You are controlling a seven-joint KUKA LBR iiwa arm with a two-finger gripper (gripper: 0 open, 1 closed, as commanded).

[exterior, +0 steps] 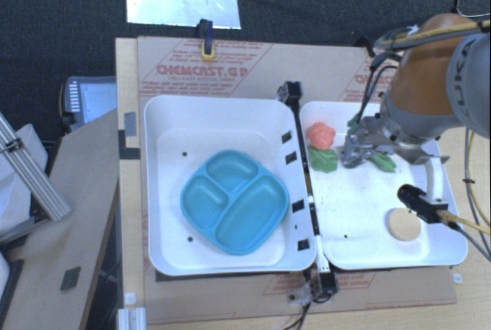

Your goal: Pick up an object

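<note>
My end effector (pixel 354 154) hangs low in the right bin (pixel 360 240) — beside the green object (pixel 324 160) and orange object (pixel 321 135) — grip state unclear.

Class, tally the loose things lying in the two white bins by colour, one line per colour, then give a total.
Blue: 1, divided plate
Orange-pink: 1, roundish lump
Green: 2, chunk and piece
Tan: 1, disc
Total: 5
</note>
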